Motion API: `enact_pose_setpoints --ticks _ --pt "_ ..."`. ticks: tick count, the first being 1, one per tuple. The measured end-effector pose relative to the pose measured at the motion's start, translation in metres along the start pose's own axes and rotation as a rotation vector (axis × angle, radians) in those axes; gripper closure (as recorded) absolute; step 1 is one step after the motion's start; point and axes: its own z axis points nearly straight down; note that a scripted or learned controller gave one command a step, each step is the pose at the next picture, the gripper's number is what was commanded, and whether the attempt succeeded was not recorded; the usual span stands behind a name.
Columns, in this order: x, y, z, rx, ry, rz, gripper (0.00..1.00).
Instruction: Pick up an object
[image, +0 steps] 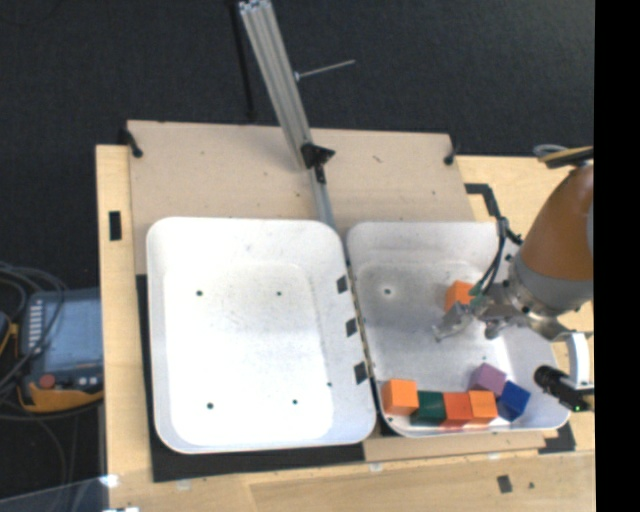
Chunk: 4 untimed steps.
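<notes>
1. While the arm (556, 235) reached in over the right bin (400, 262), its gripper (462, 313) hung beside an orange block (458, 293).
2. Whether it gripped anything could not be told.
3. Other blocks (455, 404) lined the bin's near edge.

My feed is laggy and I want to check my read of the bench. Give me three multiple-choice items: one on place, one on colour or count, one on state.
1. Where do the blocks lie?
A. Left bin
B. Right bin
C. On the bench outside the bins

2. What colour is the block beside the gripper?
A. Orange
B. Yellow
C. White

3. How do the blocks at the right bin's near edge sit?
A. Stacked in a tower
B. Spread over the whole floor
C. Bunched in a row

Answers:
1 B, all blocks sit in the right bin.
2 A, the orange block lies by the gripper.
3 C, the row hugs the near wall.
</notes>
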Motion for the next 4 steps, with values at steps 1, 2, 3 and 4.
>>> enact_pose_setpoints --ticks 1,2,3,4 --pt "-0.002 0.001 0.050 -0.007 -0.002 0.001 0.00" --pt "-0.002 0.002 0.037 -0.011 -0.001 0.010 1.00" --pt "-0.004 0.005 -0.028 -0.012 -0.002 -0.006 1.00" --pt "-0.005 0.010 -0.092 -0.013 -0.002 -0.006 1.00"
